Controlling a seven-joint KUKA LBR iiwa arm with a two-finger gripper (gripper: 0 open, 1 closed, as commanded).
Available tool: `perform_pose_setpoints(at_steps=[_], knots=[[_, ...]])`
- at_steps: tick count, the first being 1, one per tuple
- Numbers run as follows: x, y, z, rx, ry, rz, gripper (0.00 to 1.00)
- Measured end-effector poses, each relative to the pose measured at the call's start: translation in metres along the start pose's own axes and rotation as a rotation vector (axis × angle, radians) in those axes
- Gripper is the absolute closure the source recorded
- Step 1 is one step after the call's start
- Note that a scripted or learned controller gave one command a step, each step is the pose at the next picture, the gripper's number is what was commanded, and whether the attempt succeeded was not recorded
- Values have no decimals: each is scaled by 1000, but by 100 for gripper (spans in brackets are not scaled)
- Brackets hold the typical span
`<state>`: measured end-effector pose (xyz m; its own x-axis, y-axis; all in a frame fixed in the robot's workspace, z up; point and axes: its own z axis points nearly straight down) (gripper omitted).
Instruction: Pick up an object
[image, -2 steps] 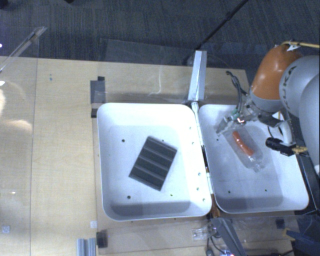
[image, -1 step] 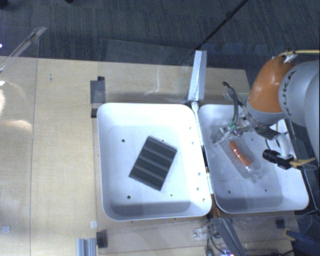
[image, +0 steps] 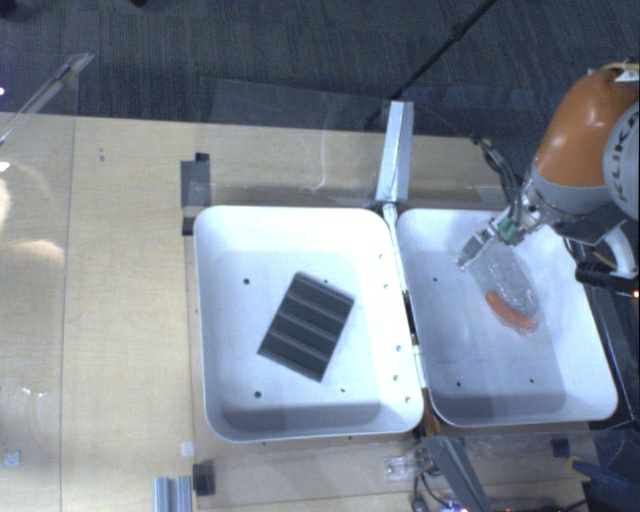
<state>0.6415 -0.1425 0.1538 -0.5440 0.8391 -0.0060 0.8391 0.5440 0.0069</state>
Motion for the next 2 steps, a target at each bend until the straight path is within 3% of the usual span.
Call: perform_pose_setpoints(at_steps=[1, 2], knots=[[-17, -46, 59, 1, 1, 112, 0], [-14, -4, 54, -1, 0, -15, 0]])
